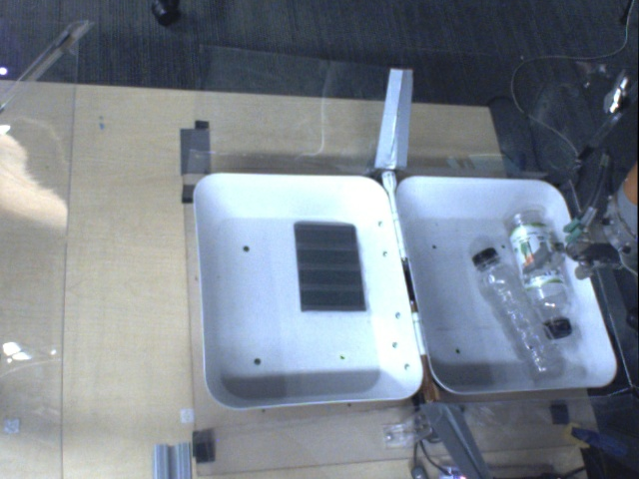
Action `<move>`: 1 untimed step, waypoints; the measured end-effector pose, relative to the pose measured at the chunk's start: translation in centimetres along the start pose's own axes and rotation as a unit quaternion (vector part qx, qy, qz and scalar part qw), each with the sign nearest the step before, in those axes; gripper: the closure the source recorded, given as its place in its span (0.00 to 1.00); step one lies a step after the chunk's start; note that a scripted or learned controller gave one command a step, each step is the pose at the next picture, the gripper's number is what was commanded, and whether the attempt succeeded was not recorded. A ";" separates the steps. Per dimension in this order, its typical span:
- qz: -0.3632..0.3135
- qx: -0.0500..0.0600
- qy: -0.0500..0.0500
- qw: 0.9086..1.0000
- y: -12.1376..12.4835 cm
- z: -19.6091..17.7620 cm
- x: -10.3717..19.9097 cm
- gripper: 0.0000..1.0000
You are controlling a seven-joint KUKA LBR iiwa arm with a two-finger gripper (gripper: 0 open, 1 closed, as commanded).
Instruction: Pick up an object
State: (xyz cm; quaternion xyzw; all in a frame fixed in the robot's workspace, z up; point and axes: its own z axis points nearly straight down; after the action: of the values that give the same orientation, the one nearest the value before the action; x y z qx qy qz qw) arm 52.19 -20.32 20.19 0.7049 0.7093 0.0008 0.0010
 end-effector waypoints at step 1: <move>-0.024 -0.002 -0.001 1.000 3.0 -8.9 0.4 0.00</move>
State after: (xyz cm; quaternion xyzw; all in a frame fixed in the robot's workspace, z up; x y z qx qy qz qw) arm 55.19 -19.91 29.06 0.6876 0.7261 0.0019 0.0034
